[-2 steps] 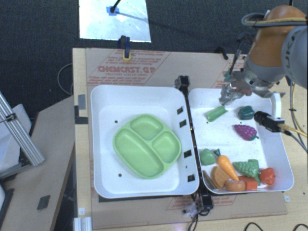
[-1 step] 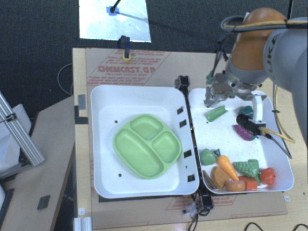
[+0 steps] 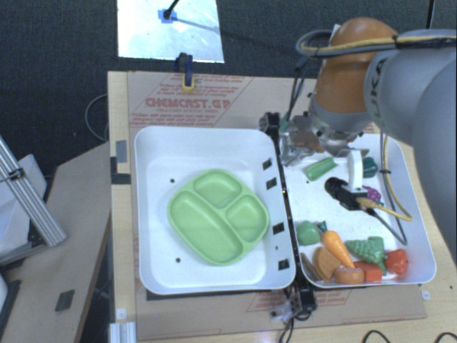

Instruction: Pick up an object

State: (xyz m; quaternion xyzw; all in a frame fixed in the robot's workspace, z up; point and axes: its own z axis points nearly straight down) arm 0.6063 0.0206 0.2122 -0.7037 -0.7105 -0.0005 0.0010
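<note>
The arm is leaning in over the right bin (image 3: 307, 202), and the gripper (image 3: 294, 148) is hanging low at that bin's far-left corner, close against the wall it shares with the left bin (image 3: 153, 191). The wrist is hiding its tip from me, so I cannot tell how it is set or whether it has hold of anything. The piece nearest to it is a green toy cucumber (image 3: 319, 168), lying on its side on the bin floor just beside the gripper and apart from the other toys. I'm guessing it is hollow plastic: light, stiff, nothing that would crush, but smooth and rounded, so it is likely to roll or squirt out under a pinch near either end. To my eye the best hold is across its narrow middle, square to its length. The toy carrot (image 3: 335, 247), the red toy tomato (image 3: 397, 261) and their neighbours are crowding the near edge, touching one another, and look harder to get around cleanly. The green divided plate (image 3: 218, 216) is sitting alone in the left bin.
</note>
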